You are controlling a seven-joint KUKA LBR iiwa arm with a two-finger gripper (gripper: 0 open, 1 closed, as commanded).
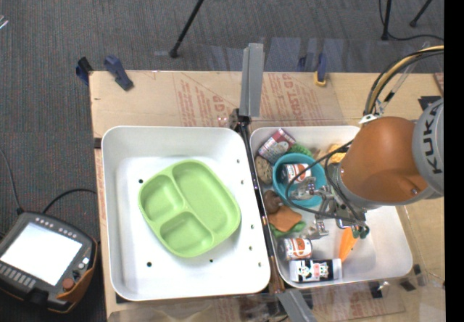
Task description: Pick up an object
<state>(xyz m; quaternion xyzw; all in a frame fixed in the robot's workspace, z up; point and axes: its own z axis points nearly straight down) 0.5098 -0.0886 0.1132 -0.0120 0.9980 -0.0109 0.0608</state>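
I see the claw (pixel 328 213) low in the right bin (pixel 395 255), metal parts among the clutter; can't tell its state from this angle. The arm (pixel 384 161), with its orange band, comes in from the right and covers the bin's far-right part.

Just left of the claw, touching or nearly so: a teal bowl (pixel 293 168) with something small inside, too cluttered to name. Just near of the claw: a small can (pixel 296 247), red and white label, lying on its side. Right of the can, an orange carrot-shaped piece (pixel 347 242), partly under the claw hardware. At the bin's near edge, a black-and-white carton (pixel 316 270), flat. Left of the can, a brown-orange flat item (pixel 284 220) by the bin's left wall. Far-left corner: a red and white packet (pixel 277 145), green bits beside it. I see nothing between the fingers that I could call a grasp.

Left bin (pixel 123 161): one green tray (pixel 190 207) with three compartments, lying flat around the middle, well apart from the claw.

Both bins sit side by side on the cardboard-covered surface (pixel 167 99). Blue clamps (pixel 116 72) at its far-left edge. A pendant (pixel 43 259) with a lit screen lies on the floor (pixel 109 1) at near left.
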